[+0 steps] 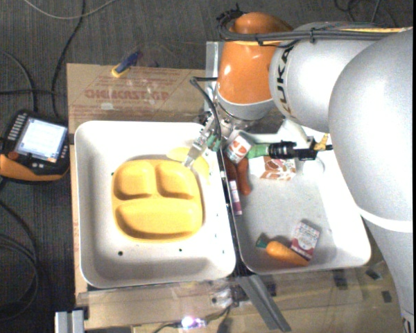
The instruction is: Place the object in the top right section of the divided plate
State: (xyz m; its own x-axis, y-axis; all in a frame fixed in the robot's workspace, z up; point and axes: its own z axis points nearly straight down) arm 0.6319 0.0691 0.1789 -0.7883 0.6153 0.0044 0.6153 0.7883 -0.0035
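Right of the divided plate [159, 217], a carrot [284, 250] lies beside a carton [306, 234].

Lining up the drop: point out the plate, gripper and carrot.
plate [156, 217]: camera view, floor of its large lower section.
gripper [192, 159]: camera view, at its tip.
carrot [286, 252]: camera view, middle of its orange body.

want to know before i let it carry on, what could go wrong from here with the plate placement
1. The gripper hangs at the top right rim of the yellow divided plate, not over that section's middle, so a drop may land on the rim or the left bin floor.
2. A pale yellow thing lies by that rim; whether it is gripped is unclear, so the arm may carry nothing.
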